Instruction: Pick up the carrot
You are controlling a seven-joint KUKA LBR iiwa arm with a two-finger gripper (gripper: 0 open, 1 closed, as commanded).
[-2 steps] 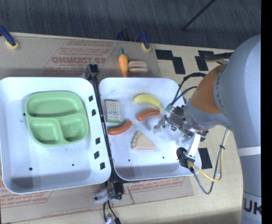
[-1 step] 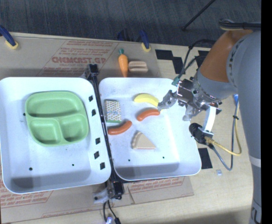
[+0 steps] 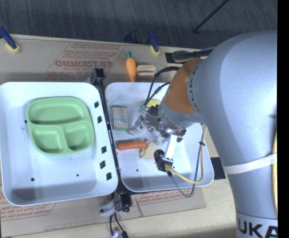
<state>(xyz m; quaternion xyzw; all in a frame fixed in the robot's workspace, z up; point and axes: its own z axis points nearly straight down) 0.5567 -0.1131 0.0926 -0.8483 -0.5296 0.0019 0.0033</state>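
Observation:
The carrot (image 3: 130, 69) is orange with a green top. It lies on the cardboard just behind the right bin's (image 3: 194, 180) back rim, outside both bins. My gripper (image 3: 138, 126) hangs low inside the right bin, well in front of the carrot, between a grey textured block (image 3: 119, 117) and an orange-red sausage-shaped piece (image 3: 132, 145). The wrist and cables cover much of the gripper.
A beige piece (image 3: 145, 72) lies right beside the carrot. A yellow item (image 3: 153, 104) peeks from under the wrist, and a pale piece (image 3: 146, 154) lies by the sausage shape. The left bin (image 3: 10, 148) holds a green divided plate (image 3: 60, 124). Blue clamps (image 3: 154, 43) grip the cardboard's back edge.

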